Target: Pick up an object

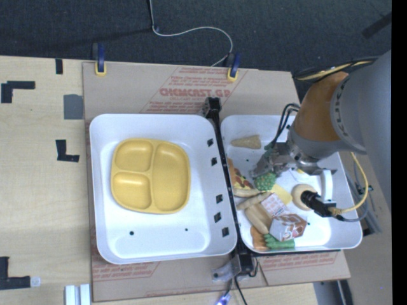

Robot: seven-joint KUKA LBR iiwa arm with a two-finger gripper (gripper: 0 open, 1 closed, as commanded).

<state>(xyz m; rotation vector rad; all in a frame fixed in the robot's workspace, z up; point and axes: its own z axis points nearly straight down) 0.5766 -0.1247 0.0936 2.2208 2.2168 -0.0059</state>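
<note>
Dark carpet lies beyond the far edge of the desk (38, 113), a pale wooden top covered in the middle by a printed cardboard sheet (184, 91) that two clamps hold at its far edge. On that sheet stand two shallow white bins, touching along their inner walls. The left bin (102, 234) carries a yellow divided plate (151, 175) set toward its far left part. The right bin (346, 237) holds a loose heap of toy food: a pale wedge (247, 142) near the far edge, a green broccoli-like piece (265, 181) at the middle, a hot-dog-like piece (242, 183) along the inner wall, a bread roll (257, 217) and a wrapped packet (289, 226) toward the near edge.

Reaching in from the right, the arm (324, 116) hangs low over the right bin, and the hand (272, 164) sits just above the green piece, on its far side, close to touching it. Dark shapes blur together there, so I cannot tell how the hand stands, nor whether anything is caught in it.

My judgement is that the green piece is the nearest candidate: it lies directly under and slightly nearer the desk's near edge than the hand, so a short drop with a small shift that way should reach it. It is compact, with no clear long axis. Neighbours crowd it closely and may be nudged.
</note>
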